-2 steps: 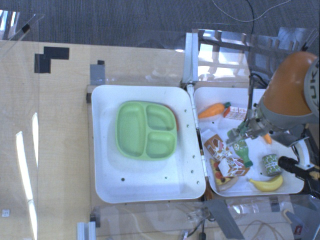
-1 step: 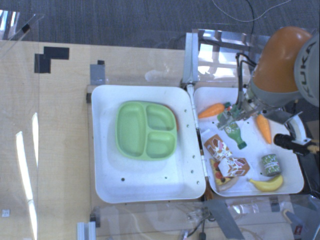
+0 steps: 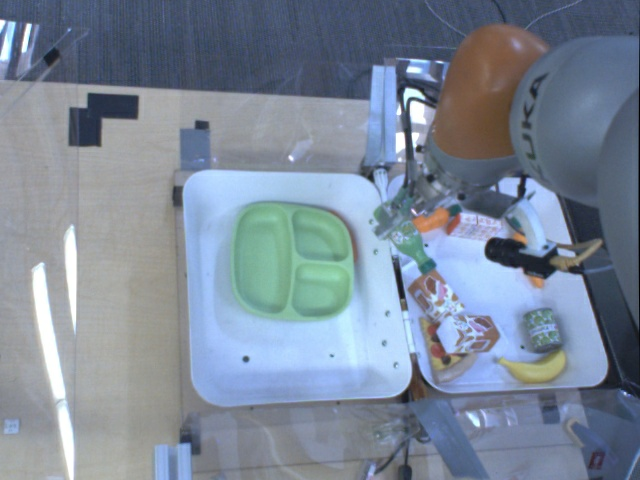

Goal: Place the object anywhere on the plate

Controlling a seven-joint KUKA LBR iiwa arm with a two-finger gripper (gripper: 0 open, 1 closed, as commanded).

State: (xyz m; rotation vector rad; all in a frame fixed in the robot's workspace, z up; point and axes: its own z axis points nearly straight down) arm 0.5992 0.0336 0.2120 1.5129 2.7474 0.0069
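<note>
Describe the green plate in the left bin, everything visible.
The green plate is pale green, looks like matte plastic, and has a rounded-rectangle outline. It is split into three compartments: one long one on the camera's left, two smaller ones stacked on the right. It lies flat, right way up, on the floor of the left white bin, toward that bin's upper middle. All three compartments look bare. A thin dark edge shows along its upper right rim; what that is I cannot tell. Nothing else touches it.

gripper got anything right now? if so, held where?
Cannot tell. The gripper sits at the right bin's left edge among green and orange items; the wrist hides any grasp. The plate holds nothing.
</note>
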